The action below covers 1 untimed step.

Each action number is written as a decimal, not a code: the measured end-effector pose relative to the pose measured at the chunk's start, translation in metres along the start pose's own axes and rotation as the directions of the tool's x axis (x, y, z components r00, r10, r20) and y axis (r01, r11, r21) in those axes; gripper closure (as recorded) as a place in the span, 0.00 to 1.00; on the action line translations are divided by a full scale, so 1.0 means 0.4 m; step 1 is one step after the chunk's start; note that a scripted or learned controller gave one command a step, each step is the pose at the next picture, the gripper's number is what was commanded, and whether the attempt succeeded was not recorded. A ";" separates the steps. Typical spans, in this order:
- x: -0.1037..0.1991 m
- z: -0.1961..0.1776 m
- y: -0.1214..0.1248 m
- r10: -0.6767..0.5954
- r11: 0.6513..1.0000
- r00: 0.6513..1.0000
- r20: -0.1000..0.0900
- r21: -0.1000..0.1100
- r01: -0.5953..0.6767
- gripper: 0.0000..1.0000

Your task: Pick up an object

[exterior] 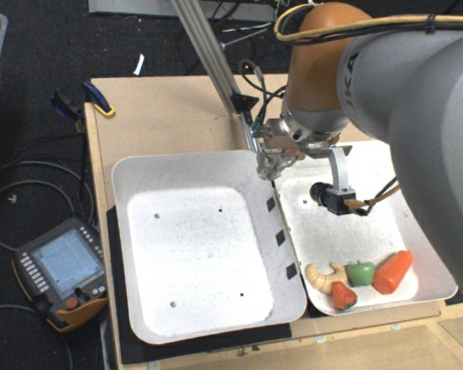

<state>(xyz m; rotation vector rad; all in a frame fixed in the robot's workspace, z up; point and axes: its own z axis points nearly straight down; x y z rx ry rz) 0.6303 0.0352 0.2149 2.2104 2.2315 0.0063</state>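
Hovering over the right shallow white bin [296, 207], my jaws [271, 165] show no readable state. For a clean pick, I should descend squarely onto the orange plastic carrot [393, 272], clear of the green pepper-shaped toy [362, 272].

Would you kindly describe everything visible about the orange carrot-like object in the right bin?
The orange carrot-like object looks like smooth plastic toy food, tapered, lying tilted near the right bin's front right corner. Its lower end touches or nearly touches a green toy. Nothing grips it.
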 end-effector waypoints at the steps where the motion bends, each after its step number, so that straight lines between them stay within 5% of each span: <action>1: 0.125 -0.007 0.033 0.001 1.000 1.000 0.000 0.001 -0.001 1.00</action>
